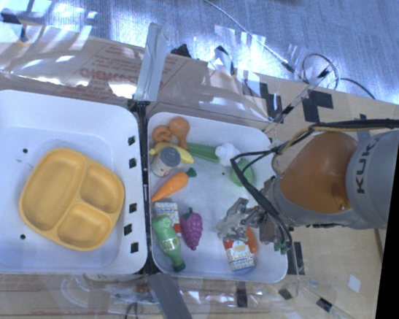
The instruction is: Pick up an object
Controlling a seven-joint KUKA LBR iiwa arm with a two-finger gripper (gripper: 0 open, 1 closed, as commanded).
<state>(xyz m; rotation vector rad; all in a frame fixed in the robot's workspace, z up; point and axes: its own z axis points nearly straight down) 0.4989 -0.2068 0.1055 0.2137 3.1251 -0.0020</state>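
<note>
My gripper (pixel 240 223) hangs low over the right side of the right bin (pixel 203 266), reaching in from the orange-banded wrist (pixel 314 180). Directly at its tip lies a small white-and-orange bottle (pixel 240 257), close against the bin's front right corner; whether it is touched I cannot tell. To the left of the gripper lie purple grapes (pixel 191 228), a green bottle (pixel 168 238), a small carton (pixel 166 209) and a carrot (pixel 172 185). Farther back sit a tin can (pixel 165 159), a banana (pixel 176 150), an orange fruit (pixel 180 126) and a green-and-white vegetable (pixel 219 153).
The left bin (pixel 13 121) holds a yellow divided plate (pixel 70 198). Black cables (pixel 258 160) loop from the arm over the right bin's back right part. Cardboard and tape border the bins at the back.
</note>
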